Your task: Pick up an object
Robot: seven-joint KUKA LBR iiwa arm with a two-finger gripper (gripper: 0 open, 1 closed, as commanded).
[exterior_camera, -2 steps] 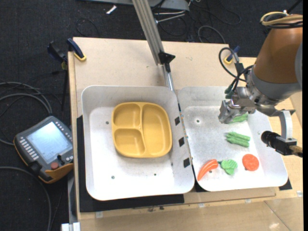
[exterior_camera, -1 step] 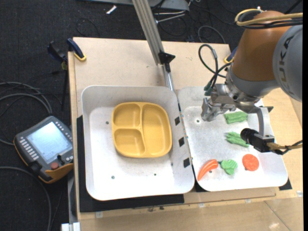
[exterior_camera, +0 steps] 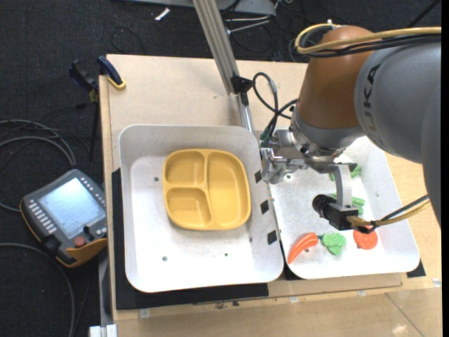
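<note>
The gripper (exterior_camera: 278, 164) is pictured at the right bin's (exterior_camera: 365, 262) 9 o'clock edge, though whether it is spread or closed cannot be told. An orange piece (exterior_camera: 303, 245) is seen at its 5 o'clock, by the front rim of the bin — long axis laid 8-to-2 o'clock.

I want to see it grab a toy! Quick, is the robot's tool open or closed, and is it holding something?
Tool: cannot be told from this view whether it is open, closed or holding anything.
</note>
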